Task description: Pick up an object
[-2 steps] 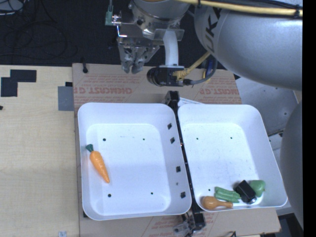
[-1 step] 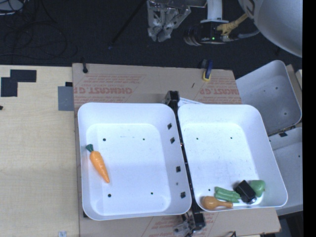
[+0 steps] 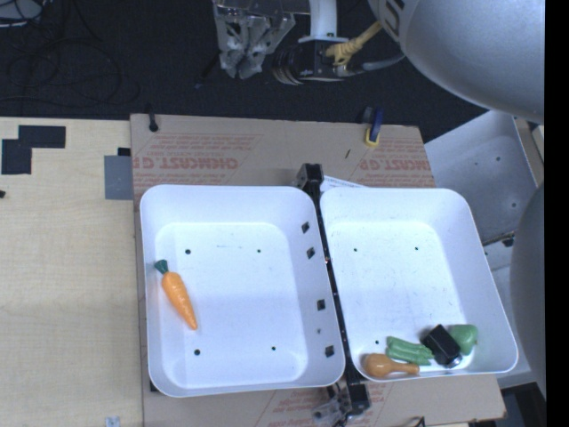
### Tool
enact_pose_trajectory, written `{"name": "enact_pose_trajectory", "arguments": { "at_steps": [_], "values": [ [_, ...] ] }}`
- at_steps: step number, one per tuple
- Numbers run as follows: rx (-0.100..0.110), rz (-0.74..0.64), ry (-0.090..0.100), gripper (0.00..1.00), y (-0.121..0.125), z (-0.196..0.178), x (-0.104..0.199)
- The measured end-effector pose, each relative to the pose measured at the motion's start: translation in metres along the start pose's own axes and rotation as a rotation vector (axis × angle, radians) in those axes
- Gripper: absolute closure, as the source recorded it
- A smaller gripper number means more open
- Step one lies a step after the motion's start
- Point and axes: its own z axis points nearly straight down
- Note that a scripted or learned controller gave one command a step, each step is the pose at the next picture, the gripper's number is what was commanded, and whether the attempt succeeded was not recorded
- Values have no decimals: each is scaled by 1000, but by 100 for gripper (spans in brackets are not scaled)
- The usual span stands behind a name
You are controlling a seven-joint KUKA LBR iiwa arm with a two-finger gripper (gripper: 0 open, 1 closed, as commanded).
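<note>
The pincer (image 3: 252,41) hangs high above the desk, beyond the far edge of the two bins, with nothing between its fingers; how far they are parted I cannot tell. Well below it, a toy carrot (image 3: 179,298) lies by the left bin's (image 3: 222,205) left wall. Far down to the pincer's right, in the right bin's (image 3: 400,205) near corner, a black block (image 3: 441,344), green pieces (image 3: 410,350) and an orange pear-shaped toy (image 3: 388,366) huddle together.

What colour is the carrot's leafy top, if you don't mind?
Dark green, on the orange carrot in the camera view.

Brown cardboard sheet (image 3: 267,154) under the bins, printed lettering; blue-and-yellow clamp (image 3: 374,126) at its far edge; black cables (image 3: 62,25) beyond
</note>
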Motion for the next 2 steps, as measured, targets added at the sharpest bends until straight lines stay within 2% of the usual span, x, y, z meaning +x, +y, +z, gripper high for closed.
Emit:
{"name": "enact_pose_trajectory", "arguments": {
  "at_steps": [1,2],
  "values": [
    [7,7,-4,100,0,59,-4],
    [-5,10,-1,100,0,-5,-76]
  ]
}}
